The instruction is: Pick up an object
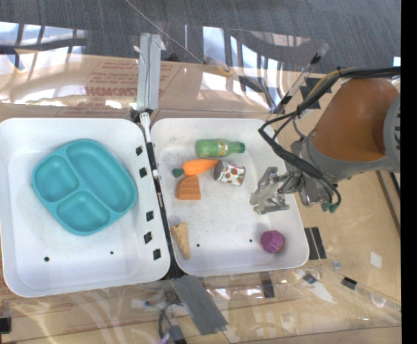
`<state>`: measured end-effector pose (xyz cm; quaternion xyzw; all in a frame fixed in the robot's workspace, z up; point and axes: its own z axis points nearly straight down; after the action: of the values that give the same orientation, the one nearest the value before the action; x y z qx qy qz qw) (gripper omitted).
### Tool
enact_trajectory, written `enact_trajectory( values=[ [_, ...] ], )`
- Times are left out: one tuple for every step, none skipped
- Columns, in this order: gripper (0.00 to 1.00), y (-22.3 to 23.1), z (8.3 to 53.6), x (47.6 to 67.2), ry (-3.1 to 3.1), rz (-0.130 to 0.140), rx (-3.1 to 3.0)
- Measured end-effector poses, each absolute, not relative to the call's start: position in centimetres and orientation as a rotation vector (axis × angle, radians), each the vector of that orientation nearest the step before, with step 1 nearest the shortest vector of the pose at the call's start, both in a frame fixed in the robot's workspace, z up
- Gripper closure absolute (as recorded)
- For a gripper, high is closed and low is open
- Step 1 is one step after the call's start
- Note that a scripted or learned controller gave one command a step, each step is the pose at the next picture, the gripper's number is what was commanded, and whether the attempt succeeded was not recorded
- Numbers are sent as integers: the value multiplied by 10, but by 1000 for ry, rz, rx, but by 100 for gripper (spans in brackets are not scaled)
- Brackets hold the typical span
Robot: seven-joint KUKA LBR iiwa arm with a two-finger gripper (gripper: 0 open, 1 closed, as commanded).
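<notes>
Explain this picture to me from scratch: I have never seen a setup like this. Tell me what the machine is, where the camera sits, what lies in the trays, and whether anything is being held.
A fixed camera above a bench looks down at a slant. The grey and orange shape at the right is a robot arm; its metal gripper hangs over the right side of the right bin, with nothing visible between its fingers.

Two shallow white bins sit side by side. The left bin holds a teal divided plate. The right bin holds small toy foods: a green bottle, a carrot, an orange wedge, a small printed can, a cone by the left wall, and a purple ball-like item near the gripper.

The arm's job is to pick one up.
</notes>
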<state>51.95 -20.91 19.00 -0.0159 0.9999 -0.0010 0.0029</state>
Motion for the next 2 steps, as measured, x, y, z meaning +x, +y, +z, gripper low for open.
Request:
enact_trajectory(
  values=[
    [100, -212, 263, 496, 3126, -5, 240],
    [100, -211, 307, 480, 3073, -4, 622]
  ],
)
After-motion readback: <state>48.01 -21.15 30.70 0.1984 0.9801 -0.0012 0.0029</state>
